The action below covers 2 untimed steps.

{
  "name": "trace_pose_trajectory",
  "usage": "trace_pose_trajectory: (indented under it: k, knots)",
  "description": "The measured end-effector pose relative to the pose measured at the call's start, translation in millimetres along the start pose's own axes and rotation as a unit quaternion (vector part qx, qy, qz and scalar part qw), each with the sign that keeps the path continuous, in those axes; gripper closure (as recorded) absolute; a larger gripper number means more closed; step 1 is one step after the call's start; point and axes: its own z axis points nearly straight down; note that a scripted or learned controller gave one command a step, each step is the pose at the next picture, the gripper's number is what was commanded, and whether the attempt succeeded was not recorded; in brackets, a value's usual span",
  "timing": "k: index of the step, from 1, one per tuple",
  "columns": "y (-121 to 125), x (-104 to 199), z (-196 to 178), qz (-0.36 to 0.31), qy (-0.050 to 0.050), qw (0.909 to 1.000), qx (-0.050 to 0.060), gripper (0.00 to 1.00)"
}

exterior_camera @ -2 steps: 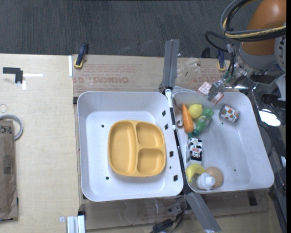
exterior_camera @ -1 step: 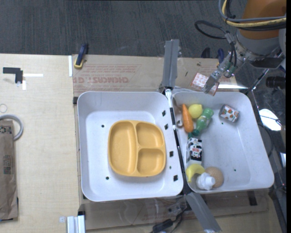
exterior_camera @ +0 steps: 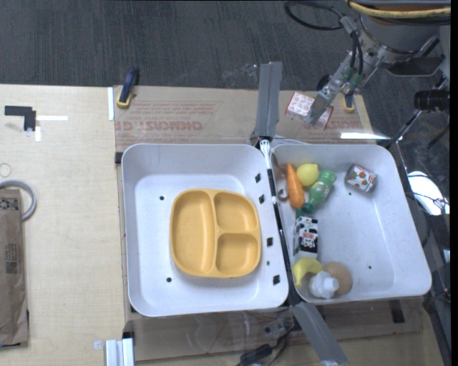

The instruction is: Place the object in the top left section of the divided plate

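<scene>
One mirrored, hardly legible cardboard print (exterior_camera: 172, 121); pincer (exterior_camera: 320, 114) state unclear; cow-print carton (exterior_camera: 307, 234).

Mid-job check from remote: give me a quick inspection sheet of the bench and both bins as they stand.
Surface: two white bins side by side on a cardboard-topped bench.
Job's things: yellow divided plate in the left bin, nothing on it.
Clutter: right bin holds carrot, lemon, green bottle, can, cow-print carton.
Gripper: gripper above the bench behind the right bin.
Cables: black cable at top.
Surroundings: dark carpet.
</scene>
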Motion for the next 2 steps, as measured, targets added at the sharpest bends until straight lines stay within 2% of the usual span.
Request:
trace_pose_trajectory:
  k: [1, 2]
  knots:
    - [35.5, 27.5, -64.0, -0.125, 0.0, 0.9922, 0.0, 1.0]
    - [35.4, 27.4, -64.0, -0.125, 0.0, 0.9922, 0.0, 0.0]
